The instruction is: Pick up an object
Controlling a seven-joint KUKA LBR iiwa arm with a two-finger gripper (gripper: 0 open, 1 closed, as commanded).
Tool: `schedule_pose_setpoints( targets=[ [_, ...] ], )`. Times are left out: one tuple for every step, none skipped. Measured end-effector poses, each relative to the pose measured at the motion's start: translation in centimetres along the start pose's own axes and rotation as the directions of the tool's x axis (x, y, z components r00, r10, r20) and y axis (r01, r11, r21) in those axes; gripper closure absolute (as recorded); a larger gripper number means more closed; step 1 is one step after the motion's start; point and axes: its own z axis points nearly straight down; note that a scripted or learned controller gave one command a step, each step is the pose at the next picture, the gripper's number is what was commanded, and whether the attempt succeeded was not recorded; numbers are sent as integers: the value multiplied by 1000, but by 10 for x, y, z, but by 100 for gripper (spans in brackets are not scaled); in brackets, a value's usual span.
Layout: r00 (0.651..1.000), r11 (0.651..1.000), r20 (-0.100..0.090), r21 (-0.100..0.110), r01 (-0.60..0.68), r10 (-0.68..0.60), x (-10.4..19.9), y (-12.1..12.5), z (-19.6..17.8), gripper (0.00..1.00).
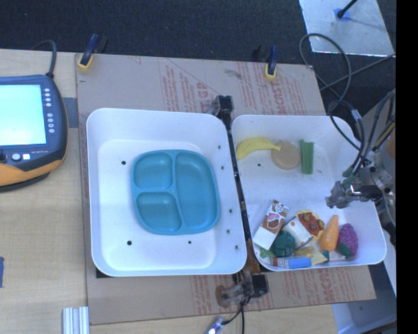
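Note:
The right bin (265, 127) holds a yellow banana (256, 147), a tan round disc (287, 156) and a green block (306, 156) near its far side. Piled at its near edge are a small printed carton (272, 220), a dark green item (283, 244), an orange carrot (329, 233), purple grapes (347, 240) and several other small toys. My gripper (343, 193) hangs over the bin's right side, just above the carrot and grapes, with nothing visibly held in it.
The left bin (104, 186) carries a blue three-compartment plate (175, 191). A teach pendant (21, 127) lies at the far left of the bench. Cables loop at the upper right, and clamps (88, 54) hold the cardboard base.

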Motion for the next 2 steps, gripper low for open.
schedule_pose_setpoints(
  targets=[
    [1000, 1000, -1, 2, 0, 0, 0, 0, 1, 0],
    [1000, 1000, 0, 5, 2, -2, 4, 72, 106, 0]
  ],
)
